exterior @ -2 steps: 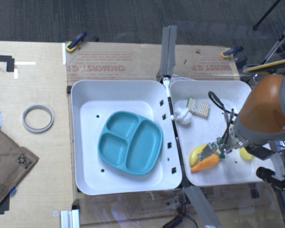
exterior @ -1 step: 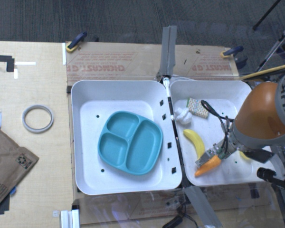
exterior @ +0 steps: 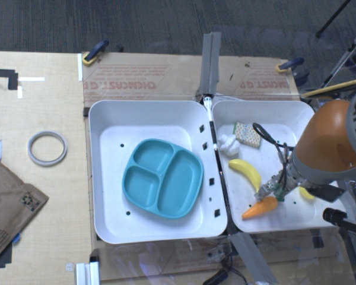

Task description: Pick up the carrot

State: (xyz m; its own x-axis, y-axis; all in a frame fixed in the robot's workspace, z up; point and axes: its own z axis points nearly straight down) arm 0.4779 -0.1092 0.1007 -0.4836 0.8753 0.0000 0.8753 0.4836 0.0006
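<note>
Orange carrot (exterior: pixel 260 208) lies at six o'clock in the right bin (exterior: pixel 308 221), the gripper (exterior: pixel 273 188) over its thick end; finger state unclear. Banana (exterior: pixel 246 172) crowds eleven o'clock.

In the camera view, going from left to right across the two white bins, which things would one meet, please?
Blue divided plate → white crumpled item → yellow banana → carrot → tool, just above the carrot's right end.

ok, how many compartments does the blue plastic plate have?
3. The blue plastic divided plate lies in the left white bin: two smaller compartments on its left side, one long compartment on its right. No part of it is covered.
</note>
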